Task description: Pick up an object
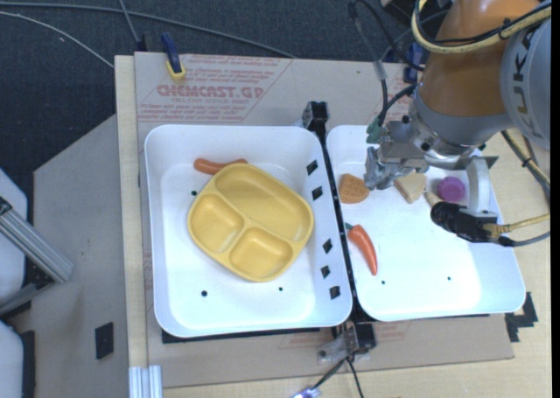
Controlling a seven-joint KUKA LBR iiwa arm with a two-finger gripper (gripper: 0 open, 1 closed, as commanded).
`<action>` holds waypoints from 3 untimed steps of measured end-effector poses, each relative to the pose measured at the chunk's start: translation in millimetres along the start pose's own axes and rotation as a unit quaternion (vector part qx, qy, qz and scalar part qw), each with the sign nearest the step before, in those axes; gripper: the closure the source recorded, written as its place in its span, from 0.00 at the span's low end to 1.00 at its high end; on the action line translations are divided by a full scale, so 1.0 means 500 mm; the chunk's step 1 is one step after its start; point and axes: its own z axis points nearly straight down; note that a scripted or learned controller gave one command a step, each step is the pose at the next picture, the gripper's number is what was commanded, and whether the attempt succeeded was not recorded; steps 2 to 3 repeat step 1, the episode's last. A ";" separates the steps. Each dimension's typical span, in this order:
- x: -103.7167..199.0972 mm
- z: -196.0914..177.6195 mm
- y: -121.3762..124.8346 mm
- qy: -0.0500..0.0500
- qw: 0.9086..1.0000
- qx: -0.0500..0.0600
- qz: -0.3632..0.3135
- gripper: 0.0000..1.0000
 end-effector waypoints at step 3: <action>0.106 0.020 0.020 -0.001 1.000 -0.001 0.001 1.00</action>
